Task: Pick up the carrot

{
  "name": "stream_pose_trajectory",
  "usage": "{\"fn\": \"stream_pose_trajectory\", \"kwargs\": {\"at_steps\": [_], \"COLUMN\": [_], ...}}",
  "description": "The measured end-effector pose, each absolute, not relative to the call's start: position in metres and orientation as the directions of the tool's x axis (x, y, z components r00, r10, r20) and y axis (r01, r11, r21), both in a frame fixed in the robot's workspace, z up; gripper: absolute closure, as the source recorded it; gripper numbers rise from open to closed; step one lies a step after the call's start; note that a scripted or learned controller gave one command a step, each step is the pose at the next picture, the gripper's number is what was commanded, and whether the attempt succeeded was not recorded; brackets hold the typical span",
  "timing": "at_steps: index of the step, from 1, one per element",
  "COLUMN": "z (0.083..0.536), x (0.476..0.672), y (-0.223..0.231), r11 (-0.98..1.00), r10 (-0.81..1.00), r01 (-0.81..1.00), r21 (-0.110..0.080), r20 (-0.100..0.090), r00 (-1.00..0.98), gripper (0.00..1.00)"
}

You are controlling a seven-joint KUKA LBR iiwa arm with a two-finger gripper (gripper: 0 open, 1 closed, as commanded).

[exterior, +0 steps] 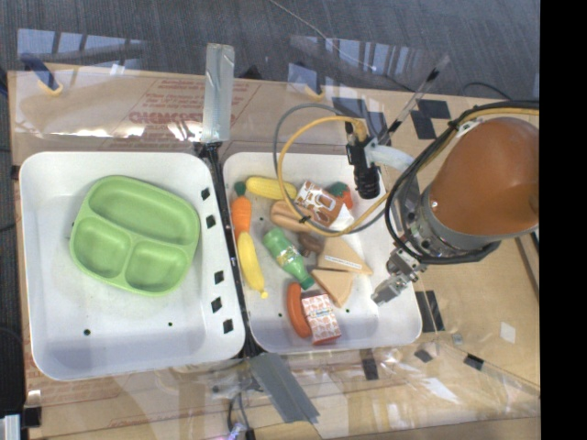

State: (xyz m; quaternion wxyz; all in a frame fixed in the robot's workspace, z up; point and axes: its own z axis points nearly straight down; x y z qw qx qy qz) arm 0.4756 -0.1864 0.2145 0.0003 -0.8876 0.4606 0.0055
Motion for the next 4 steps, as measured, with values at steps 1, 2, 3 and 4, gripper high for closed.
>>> {"fn": "stream_pose_trajectory", "kwargs": {"at_steps": [1,2,3,4], "z": [0.312,0.465,0.327,0.34], "x": [0.478,0.495,0.492,0.495], "y": [-0.185,-0.203,-0.204,-0.2], "r11": [-0.637,-0.739,-0.872,-0.876], "r10": [-0.771,-0.673,-0.489,-0.483], "r01": [-0.771,-0.673,-0.489,-0.483], "r21": [-0.004,-0.007,-0.003,-0.009], "r20": [0.005,0.014,-0.009,0.002], "r00": [0.637,0.739,0.872,0.876], "gripper": [1.0,1.0,1.0,1.0]}}
